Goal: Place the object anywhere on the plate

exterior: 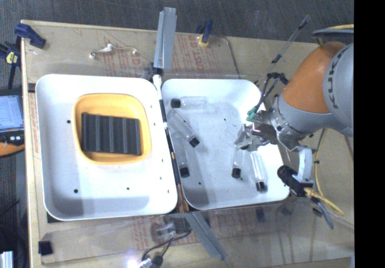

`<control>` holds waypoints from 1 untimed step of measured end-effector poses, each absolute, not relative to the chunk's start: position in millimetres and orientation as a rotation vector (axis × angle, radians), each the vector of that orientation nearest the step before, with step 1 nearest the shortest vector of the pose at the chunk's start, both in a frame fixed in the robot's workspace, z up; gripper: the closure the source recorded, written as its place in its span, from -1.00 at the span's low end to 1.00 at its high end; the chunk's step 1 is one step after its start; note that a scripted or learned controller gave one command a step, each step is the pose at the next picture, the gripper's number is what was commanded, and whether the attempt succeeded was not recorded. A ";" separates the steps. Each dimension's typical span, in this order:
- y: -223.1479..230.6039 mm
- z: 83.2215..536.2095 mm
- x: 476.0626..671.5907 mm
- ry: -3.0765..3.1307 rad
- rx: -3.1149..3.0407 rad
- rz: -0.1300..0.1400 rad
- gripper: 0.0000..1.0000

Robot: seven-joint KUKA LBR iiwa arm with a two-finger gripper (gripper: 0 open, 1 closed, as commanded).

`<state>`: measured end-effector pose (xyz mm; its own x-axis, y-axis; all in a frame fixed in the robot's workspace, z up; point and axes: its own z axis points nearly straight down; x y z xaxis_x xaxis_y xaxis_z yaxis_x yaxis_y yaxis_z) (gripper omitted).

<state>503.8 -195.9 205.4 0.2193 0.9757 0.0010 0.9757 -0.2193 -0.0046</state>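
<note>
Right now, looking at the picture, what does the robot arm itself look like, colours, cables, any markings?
The grey KUKA arm has rounded, smooth casings, with a broad orange band curving across it above the wrist. Dark lettering runs along its grey shell near the right side. Thin dark cables loop around the wrist. The metallic, silver-grey end effector looks compact and angular, with a small green part beside it.

Both bins [54, 188] look like smooth white plastic with a soft sheen. The plate [112, 101] is yellow, smooth and matt at its rim, and its dark middle is ribbed. The tubes [258, 170] in the right bin look like clear, glossy plastic with black caps. The counter [90, 41] is pale, matt bare wood. The arm [313, 89] has a glossy orange shell and smooth grey casing. The hand [252, 138] looks like shiny metal.
</note>
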 end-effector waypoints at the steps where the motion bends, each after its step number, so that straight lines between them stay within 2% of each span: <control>1: -100.0 308.3 547.3 -2.150 -2.287 0.002 1.00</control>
